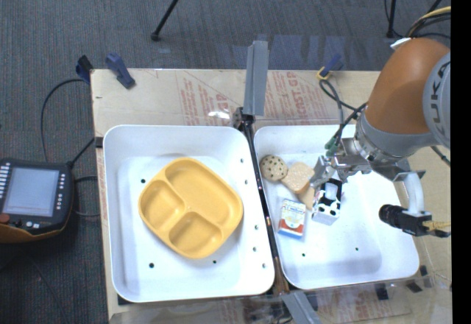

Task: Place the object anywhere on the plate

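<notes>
Tool [329, 196] low in the right bin [368, 260]; finger state cannot be told. Beneath it a small black-and-white object [327, 210]. Just left: carton [293, 219], tan bread piece [298, 177], speckled cookie [273, 166]. Yellow plate [190, 207] well left, in the left bin [125, 168].

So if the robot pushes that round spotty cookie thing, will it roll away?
Probably not far. The round speckled cookie seems to lie flat in the right bin, so a push would likely slide it. It touches the tan slice beside it, which might shift too. It looks small and probably light.
</notes>
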Available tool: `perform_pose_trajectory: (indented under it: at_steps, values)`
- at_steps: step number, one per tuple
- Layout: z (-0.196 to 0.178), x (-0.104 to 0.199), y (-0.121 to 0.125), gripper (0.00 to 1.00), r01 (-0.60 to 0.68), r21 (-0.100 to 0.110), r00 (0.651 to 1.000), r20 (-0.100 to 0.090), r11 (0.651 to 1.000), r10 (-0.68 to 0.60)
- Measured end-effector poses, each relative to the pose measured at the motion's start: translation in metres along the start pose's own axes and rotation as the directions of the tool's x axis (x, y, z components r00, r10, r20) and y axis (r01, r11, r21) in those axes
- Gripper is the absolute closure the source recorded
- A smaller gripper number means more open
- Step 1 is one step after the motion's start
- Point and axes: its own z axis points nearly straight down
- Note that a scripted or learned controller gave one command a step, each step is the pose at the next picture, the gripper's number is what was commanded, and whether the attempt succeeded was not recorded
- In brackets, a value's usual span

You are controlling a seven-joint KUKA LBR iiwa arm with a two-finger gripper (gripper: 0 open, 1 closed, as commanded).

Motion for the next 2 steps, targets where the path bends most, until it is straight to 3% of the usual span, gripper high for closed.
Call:
perform_pose_trajectory:
  at_steps: [1,2]
  values:
    - [0.042,0.068,-0.005,1.00,-0.155,0.005,0.988,-0.001,0.988,0.155]
    - [0.004,0.158,-0.015,1.00,-0.113,0.000,0.994,-0.002,0.994,0.113]
